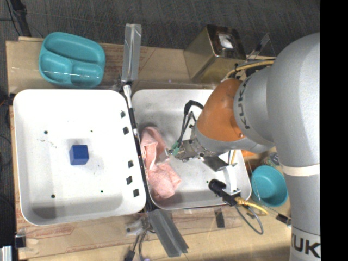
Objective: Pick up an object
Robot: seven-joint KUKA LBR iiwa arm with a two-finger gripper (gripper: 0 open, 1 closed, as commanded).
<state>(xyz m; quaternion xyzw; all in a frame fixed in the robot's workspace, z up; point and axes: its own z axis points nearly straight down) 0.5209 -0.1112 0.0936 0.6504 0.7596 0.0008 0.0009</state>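
The tool point(179, 150) hangs low in the right bin point(163, 99), just right of a pink cloth point(157, 170) lying along that bin's left wall; I cannot tell its grip state or whether it touches the cloth. A blue cube point(79, 154) sits in the left bin point(32, 107), well apart. On the table point(157, 56), a teal tray point(72, 58) lies behind the left bin and a teal bowl point(270, 185) right of the right bin.

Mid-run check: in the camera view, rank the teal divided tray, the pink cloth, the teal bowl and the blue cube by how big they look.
Largest to smallest as they look:
1. teal divided tray
2. pink cloth, close behind the tray
3. teal bowl, partly hidden by the arm, so its rank is unsure
4. blue cube, clearly smallest
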